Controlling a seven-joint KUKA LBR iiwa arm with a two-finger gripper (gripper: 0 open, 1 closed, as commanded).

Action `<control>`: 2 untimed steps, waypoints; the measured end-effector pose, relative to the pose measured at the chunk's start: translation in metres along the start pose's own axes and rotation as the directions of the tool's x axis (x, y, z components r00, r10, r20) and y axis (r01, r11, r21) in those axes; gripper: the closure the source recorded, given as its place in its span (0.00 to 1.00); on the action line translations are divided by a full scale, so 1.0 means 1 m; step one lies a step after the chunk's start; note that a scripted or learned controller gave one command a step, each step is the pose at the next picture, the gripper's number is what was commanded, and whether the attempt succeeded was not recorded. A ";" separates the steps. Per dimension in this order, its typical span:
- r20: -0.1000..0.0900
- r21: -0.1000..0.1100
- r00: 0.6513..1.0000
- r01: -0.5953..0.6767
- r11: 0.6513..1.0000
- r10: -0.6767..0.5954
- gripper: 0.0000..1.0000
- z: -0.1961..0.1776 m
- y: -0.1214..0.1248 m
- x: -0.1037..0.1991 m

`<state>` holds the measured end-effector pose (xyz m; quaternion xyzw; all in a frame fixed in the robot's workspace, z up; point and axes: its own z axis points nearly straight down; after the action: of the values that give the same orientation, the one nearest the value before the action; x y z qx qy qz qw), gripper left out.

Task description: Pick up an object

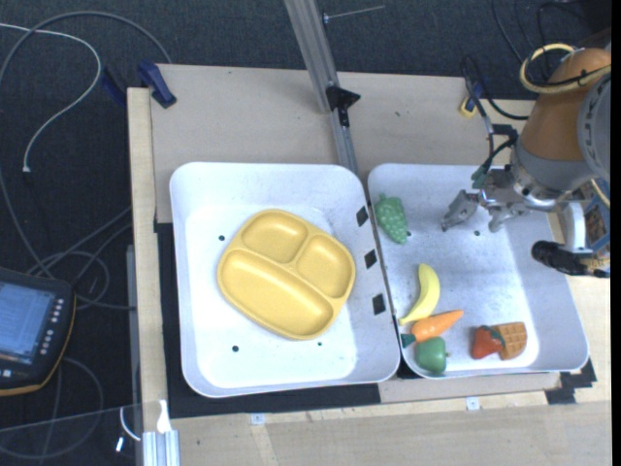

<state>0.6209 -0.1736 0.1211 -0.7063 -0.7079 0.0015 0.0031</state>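
1. A green pepper (432, 355), a carrot (437, 324) and a red-and-orange toy food (501, 341) are lying along the right bin's (543, 289) near edge.
2. A banana (423, 293) is lying just beyond, with green grapes (392, 217) farther back.
3. The gripper (477, 214) is hovering spread open, holding nothing, over the bin's far part.
4. A yellow divided plate (285, 273) is sitting in the left bin (204, 212).

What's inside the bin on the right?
Inside the right white bin lie green toy grapes, a yellow banana, an orange carrot, a green pepper and a red-and-orange toy. The gripper hangs above, covering some floor.
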 end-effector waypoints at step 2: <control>0.001 -0.007 1.000 0.000 1.000 0.000 1.00 0.016 0.002 0.001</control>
<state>0.6223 -0.1725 0.1047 -0.7062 -0.7080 -0.0006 0.0003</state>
